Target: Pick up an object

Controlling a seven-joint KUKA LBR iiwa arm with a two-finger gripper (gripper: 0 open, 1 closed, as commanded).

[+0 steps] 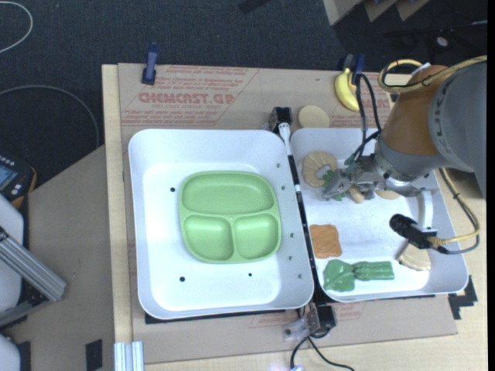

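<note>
Target obj: round tan cookie-like disc point(317, 165), upper left of the right white bin point(452, 280), touching or just beside the gripper's left side; can't tell if it's betw. the fingers.
Near it: small pale beige lumps point(357, 195) just under the gripper, partly hidden by it.
Other items, right bin: flat orange-brown square piece point(326, 240) near the bin's left wall, below the disc; green broccoli-shaped soft toy point(356, 273) lying along the front edge; pale tan flat piece point(415, 260) at lower right, next to a black cable end.
Left bin: shallow white bin point(147, 230) holding a light green three-compartment plastic plate point(230, 215), roughly centred; well apart from the gripper.
Bench: brown cardboard sheet point(193, 91) w/ red print under both bins; blue clip point(150, 62) at its back edge; yellow banana-like obj point(347, 87) and a pale round disc point(313, 117) behind the right bin, outside it.
Room: dark carpet floor behind the bench; a white cable loop at upper left.
Gripper: two-finger gripper point(346, 181) down low in the right bin's upper part, pointing left, arm w/ orange band coming in from the right. How far open: can't tell, too cluttered. Holding anything: can't tell.
</note>
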